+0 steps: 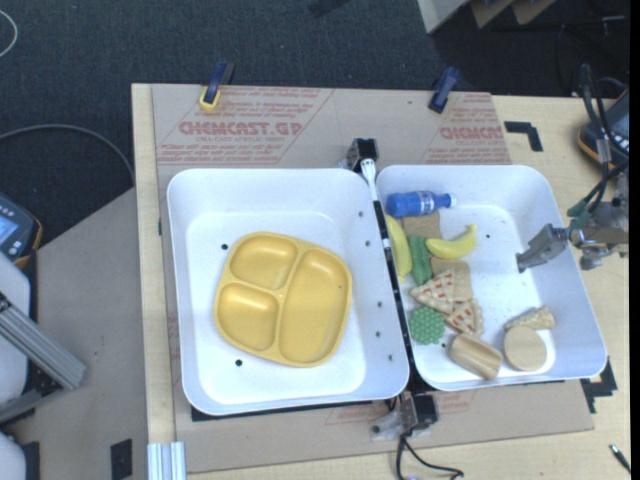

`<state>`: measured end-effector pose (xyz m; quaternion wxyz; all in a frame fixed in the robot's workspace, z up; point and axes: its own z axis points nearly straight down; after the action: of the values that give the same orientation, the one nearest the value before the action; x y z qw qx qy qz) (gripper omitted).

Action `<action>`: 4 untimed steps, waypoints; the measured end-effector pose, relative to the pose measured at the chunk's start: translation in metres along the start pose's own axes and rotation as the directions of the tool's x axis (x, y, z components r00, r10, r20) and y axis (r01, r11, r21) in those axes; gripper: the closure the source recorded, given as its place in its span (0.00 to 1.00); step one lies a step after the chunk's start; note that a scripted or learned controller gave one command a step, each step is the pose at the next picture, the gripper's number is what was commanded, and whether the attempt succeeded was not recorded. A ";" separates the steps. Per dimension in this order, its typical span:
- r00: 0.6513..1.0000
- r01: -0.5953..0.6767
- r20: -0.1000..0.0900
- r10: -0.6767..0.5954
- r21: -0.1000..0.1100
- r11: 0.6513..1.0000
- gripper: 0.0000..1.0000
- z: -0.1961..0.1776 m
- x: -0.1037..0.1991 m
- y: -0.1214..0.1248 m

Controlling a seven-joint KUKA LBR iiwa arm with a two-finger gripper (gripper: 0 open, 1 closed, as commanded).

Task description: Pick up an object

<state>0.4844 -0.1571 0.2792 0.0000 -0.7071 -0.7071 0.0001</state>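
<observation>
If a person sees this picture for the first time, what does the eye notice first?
First the big yellow plastic plate with three compartments, alone in the left white bin. Then the heap of toy food along the right white bin's left side, topped by a blue bottle, and the gripper at the right edge.

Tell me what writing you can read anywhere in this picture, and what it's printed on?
"CHEMCAST G.P": red letters, upside down, on the brown sheet behind the left bin.
The same print shows partly on the brown sheet behind the right bin, cut off and hard to read.
The smaller red lines around it are too blurred to read.
The blue bottle shows no label I can read.
</observation>
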 end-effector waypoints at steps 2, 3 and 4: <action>1.000 0.000 -0.003 0.000 0.004 1.000 0.00 0.106 0.003 0.007; 1.000 0.000 -0.003 0.000 0.005 1.000 0.00 0.149 0.004 0.006; 1.000 0.001 -0.008 -0.001 0.000 1.000 0.00 0.193 0.006 0.008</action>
<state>0.4928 -0.1511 0.0866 0.0028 -0.7068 -0.7074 -0.0026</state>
